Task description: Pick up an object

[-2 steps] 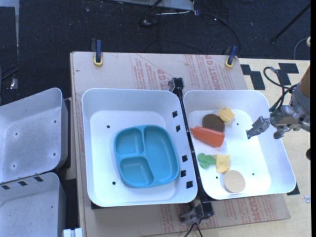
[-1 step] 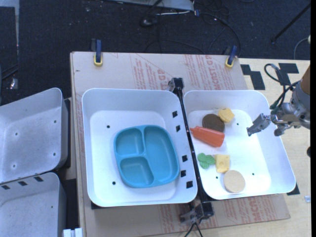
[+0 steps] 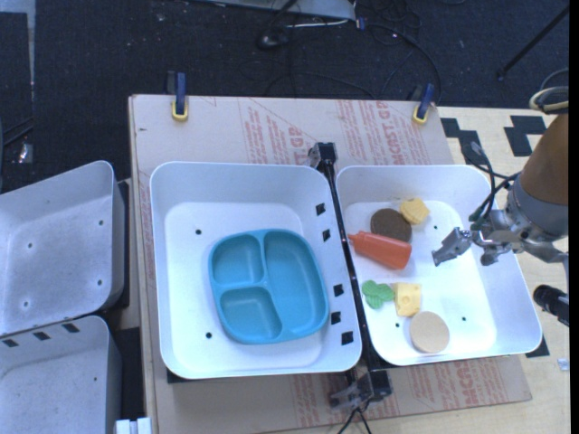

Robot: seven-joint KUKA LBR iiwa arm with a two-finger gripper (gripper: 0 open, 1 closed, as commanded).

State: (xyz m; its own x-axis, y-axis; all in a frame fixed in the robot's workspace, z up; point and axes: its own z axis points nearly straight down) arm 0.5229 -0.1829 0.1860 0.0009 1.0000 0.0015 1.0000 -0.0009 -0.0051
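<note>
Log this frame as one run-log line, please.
stage: approach | gripper: over right bin, nothing held | nearest: carrot | blue tray: left bin

Pale plywood bench board [image 3: 235,120] with red printed lettering, clamped at the far edge by two yellow-and-blue clamps [image 3: 180,98]. Directly on it, side by side and touching: left shallow white plastic bin [image 3: 172,242], right shallow white plastic bin [image 3: 507,319].
</note>
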